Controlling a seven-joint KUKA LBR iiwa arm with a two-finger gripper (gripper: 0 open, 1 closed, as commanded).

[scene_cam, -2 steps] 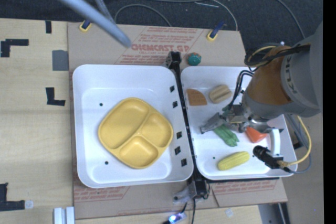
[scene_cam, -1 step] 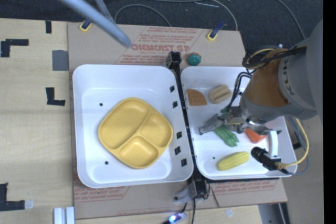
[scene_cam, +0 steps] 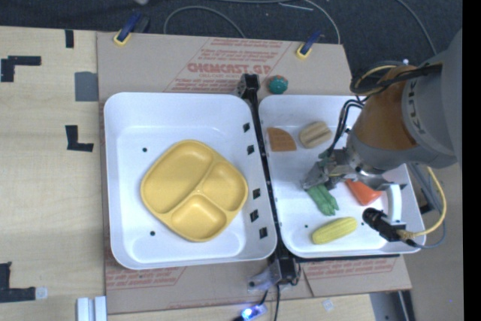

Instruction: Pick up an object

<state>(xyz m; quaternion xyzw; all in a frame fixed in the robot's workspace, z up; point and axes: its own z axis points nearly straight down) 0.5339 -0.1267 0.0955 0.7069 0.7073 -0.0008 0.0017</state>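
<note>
Where the grey arm with its orange band comes down into the right white bin (scene_cam: 301, 255), the jaws (scene_cam: 322, 175) sit low over the bin floor; whether they are wide or narrow I cannot tell. Just below them lies a green toy vegetable (scene_cam: 324, 199), touching or nearly so. An orange carrot-like piece (scene_cam: 364, 193) lies beside it, a yellow corn cob (scene_cam: 334, 230) lower down, a tan bread roll (scene_cam: 315, 134) above. A yellow divided plastic plate (scene_cam: 195, 189) rests in the left white bin (scene_cam: 124, 116).
</note>
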